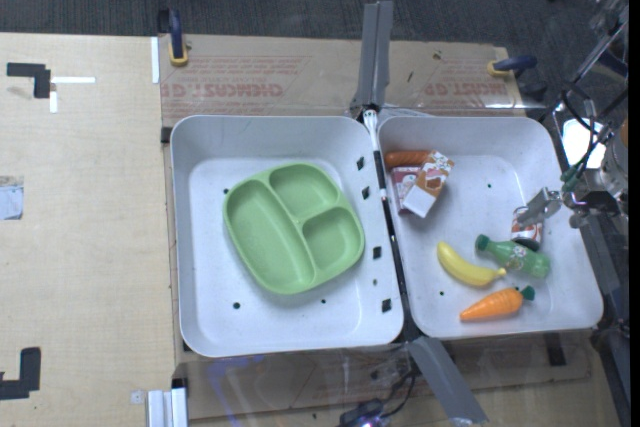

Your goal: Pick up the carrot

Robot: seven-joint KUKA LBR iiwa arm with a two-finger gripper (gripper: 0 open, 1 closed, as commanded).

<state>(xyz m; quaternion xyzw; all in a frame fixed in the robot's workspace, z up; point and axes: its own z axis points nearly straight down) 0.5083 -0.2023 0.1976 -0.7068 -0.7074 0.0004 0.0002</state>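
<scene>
Gripper (540, 210) at right bin's (560, 320) right side, above green bottle (515, 256); finger spread unclear, grasp can't be told. Carrot (494, 305) nearest, by front wall: orange, green top pointing right, lying flat, free of gripper. Banana (468, 266) just behind carrot, beside bottle. Small carton (420, 185) and orange item (405, 158) at far left corner. Left bin (190, 315): green divided plate (293, 228).

plate (292, 229) in left bin (190, 215), carrot (492, 305) in right bin (500, 165) beside banana (468, 266)
</scene>
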